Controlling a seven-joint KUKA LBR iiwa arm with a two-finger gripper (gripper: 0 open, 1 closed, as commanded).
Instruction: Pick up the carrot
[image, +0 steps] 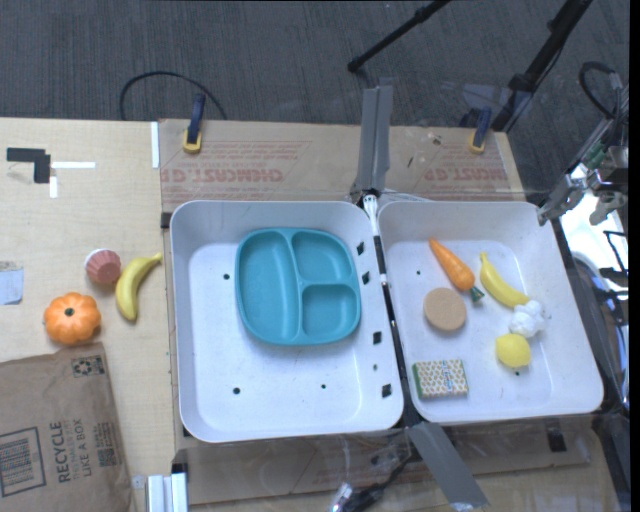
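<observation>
Well, up at the far right the gripper (585, 180) sits just past the right bin's (580, 395) top corner, off the tray entirely, and I cannot tell its state from this angle. Nearest to it inside that bin is the carrot (453, 265), lying on a slant in the upper left part, leafy green end pointing down and right. Just beside that end is a banana (499, 283), with a white garlic bulb (528, 318) and a lemon (513, 350) below it. A round tan cookie (445, 309) sits right under the carrot, and a patterned sponge block (440, 378) lies nearer the front edge. Over in the left bin (200, 400) rests a teal divided plate (298, 285). Out on the bench, well apart, sit a second banana (134, 284), a pink cupcake (103, 267) and a small orange pumpkin (72, 319)
</observation>
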